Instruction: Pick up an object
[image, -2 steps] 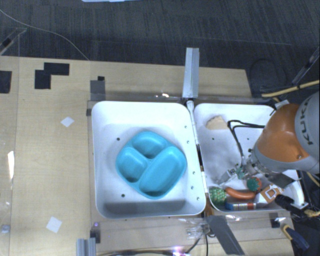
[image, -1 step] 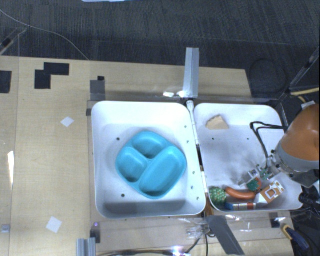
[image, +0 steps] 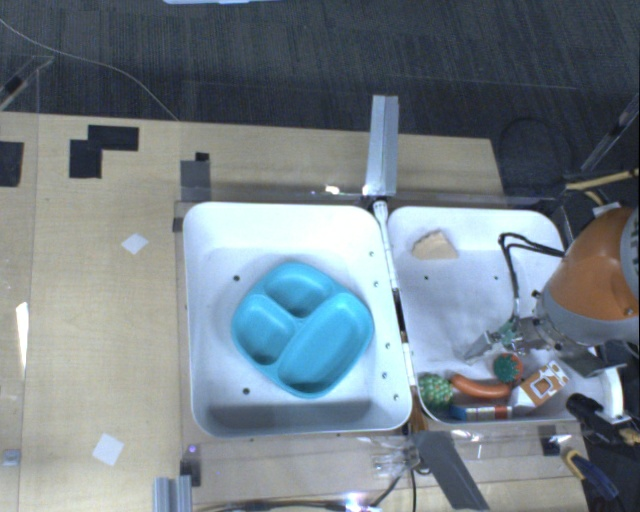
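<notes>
Toy pile (image: 487, 388) at near edge of right bin (image: 470, 300), prob. slid into low corner | gripper (image: 505, 345) just above pile, grasp state: cannot tell | count: 2 bins, 1 blue divided tray (image: 302, 328) in left bin (image: 215, 300), 1 tan lump (image: 433, 244) far side, toys bunched, no. unclear.

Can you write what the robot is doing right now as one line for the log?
gripper low in right bin, above toy carrot | grasp: cannot tell | blue tray in left bin | tan piece far corner
</notes>
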